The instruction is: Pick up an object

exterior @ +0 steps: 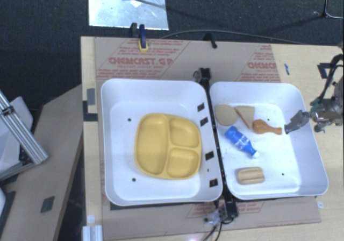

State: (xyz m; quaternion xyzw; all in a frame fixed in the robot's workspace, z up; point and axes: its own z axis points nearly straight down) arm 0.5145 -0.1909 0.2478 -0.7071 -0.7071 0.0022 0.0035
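Two white bins are sitting side by side on the bench, and the arm is entering at the far right edge of the view, where most of it is getting cut off. The gripper [299, 121] is hanging over the right rim of the right bin [306, 151], small and dark against the bench, so whether it is released or clenched I cannot tell; nothing is showing in its grasp. Inside that bin a toy drumstick [265, 126] is lying nearest the gripper, just left of it, with two tan wedge-like pieces [235, 114] beside it that are hard to identify. A blue bottle [240, 142] is lying tilted near the middle, and a bread roll [250, 175] is resting toward the near edge, leaving open floor along the right wall. The left bin [115, 127] is holding a yellow divided plate [167, 146].
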